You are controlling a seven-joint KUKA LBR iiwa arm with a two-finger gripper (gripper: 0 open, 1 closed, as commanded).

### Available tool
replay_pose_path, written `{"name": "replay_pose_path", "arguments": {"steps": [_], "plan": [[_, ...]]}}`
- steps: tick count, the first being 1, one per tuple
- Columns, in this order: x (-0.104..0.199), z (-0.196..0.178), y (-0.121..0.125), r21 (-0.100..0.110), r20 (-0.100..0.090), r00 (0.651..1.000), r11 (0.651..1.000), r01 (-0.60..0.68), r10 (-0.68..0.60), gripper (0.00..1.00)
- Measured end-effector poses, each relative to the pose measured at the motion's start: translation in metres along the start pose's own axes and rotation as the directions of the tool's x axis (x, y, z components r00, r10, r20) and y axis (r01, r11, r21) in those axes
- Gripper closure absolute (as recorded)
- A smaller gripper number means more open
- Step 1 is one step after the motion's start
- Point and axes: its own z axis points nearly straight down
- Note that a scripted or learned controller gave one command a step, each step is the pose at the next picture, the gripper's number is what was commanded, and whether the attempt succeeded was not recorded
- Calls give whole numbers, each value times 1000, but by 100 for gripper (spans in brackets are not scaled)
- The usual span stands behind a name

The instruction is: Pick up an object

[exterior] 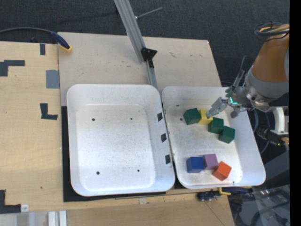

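Green cubes [216,125] beside yellow block [205,117]

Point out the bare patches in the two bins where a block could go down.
The left bin offers its whole floor. In the right bin, bare floor lies between the green blocks and blue block, and along the left wall. It is crowded around the gripper and the yellow block.
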Motion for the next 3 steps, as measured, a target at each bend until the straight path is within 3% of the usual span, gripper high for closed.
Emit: {"name": "replay_pose_path", "arguments": {"steps": [1,2,3], "plan": [[0,-2,1,-5,1,1000,1000,1,-1,0],[5,60,6,2,1,1000,1000,1,-1,0],[6,99,5,-18,6,1000,1000,0,0,0]]}}
